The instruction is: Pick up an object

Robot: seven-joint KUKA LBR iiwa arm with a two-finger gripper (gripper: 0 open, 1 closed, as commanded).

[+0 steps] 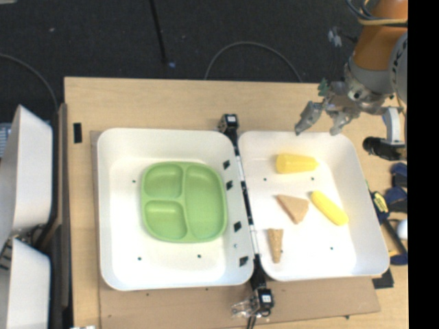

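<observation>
Task's things sit in the right bin (357, 184): four food pcs. Nearest the fingers is a yellow corn piece (295, 163), lying flat, just below and a bit left of the fingertips, near the bin's far wall. Further below, towards the bin's mid, a tan wedge (293, 208); just right of it, w/ a small gap, a yellow banana-like piece (328, 208) lying at a slant. Lowest, well apart from the fingers, a tan cone-shaped piece (275, 244) near the bin's left wall. None of the four touch each other.

Gripper (317, 125) hangs over the bin's far rim, upper right, fingers spread apart w/ nothing between them; left fingertip (301, 127) and right one both point down-left. Nothing lies between fingers and the corn piece, only bare white floor.

Arm's orange band (374, 43) is above and right of the gripper.

Left of the fingers, across the divider w/ black clips (237, 184), is the left bin (110, 184) holding a green sectioned tray (184, 201), three compartments, flat, approx centred. Both bins rest on a wooden bench (82, 115). Right of the right bin: some dark and blue bits (399, 177) at bench edge, too small to tell. White boxes (27, 177) stand far left. Black cables (250, 50) loop on the dark floor beyond.
</observation>
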